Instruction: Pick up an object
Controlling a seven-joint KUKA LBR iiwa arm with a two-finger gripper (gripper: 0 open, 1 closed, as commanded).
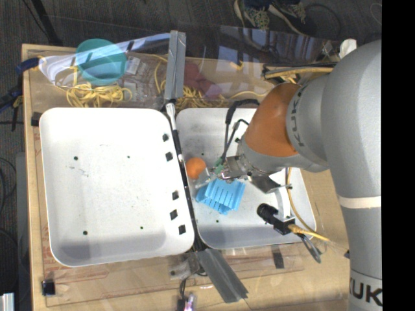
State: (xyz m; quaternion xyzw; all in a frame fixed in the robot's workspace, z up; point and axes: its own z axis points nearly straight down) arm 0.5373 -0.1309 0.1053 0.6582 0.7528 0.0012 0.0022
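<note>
Bench seen from above at a slant, carrying two shallow white bins side by side. Left bin [104, 186] has only a few dark specks on its floor. Right bin [214, 125] holds an orange ball [195, 168] near its left wall, about halfway along that wall. Just beside the ball, toward the bin's near edge, lies a blue ribbed comb-like piece [221, 195], tilted, with its teeth pointing toward the near edge. Grey arm [337, 109] with an orange band reaches in from the right and bends down over the right bin. Its gripper [227, 171] sits low, between the ball and the upper edge of the blue piece, seemingly touching the blue piece. Whether its jaws are open or closed cannot be told, and nothing is clearly seen between them. Beyond the bins, at the bench's far edge, lie a teal bowl [100, 58] and a tangle of yellow cord [94, 94]
</note>
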